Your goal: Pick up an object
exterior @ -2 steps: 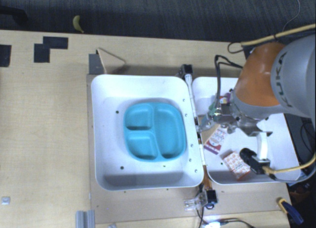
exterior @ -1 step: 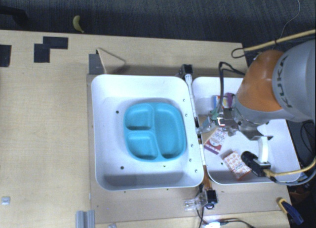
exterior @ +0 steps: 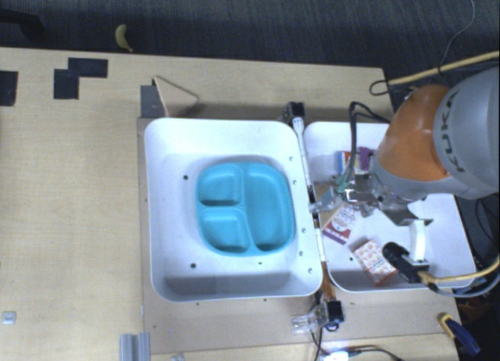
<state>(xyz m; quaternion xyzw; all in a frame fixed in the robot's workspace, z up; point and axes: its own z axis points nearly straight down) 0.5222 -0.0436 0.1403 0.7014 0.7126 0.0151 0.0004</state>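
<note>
My gripper (exterior: pixel 342 198) hangs low over the left part of the right bin (exterior: pixel 445 219), close to the wall between the two bins. Just below it lies a small maroon and white packet (exterior: pixel 337 228), touching or nearly touching the gripper. A red patterned packet (exterior: pixel 369 259) lies near the bin's front. Behind the gripper, small blue and purple items (exterior: pixel 347 160) peek out, partly hidden by the wrist.
The left bin (exterior: pixel 168 219) holds a blue divided tray (exterior: pixel 244 207) in its middle. The arm's grey and orange body (exterior: pixel 422 144) covers much of the right bin. Cables run along the bench's front edge (exterior: pixel 328 320).
</note>
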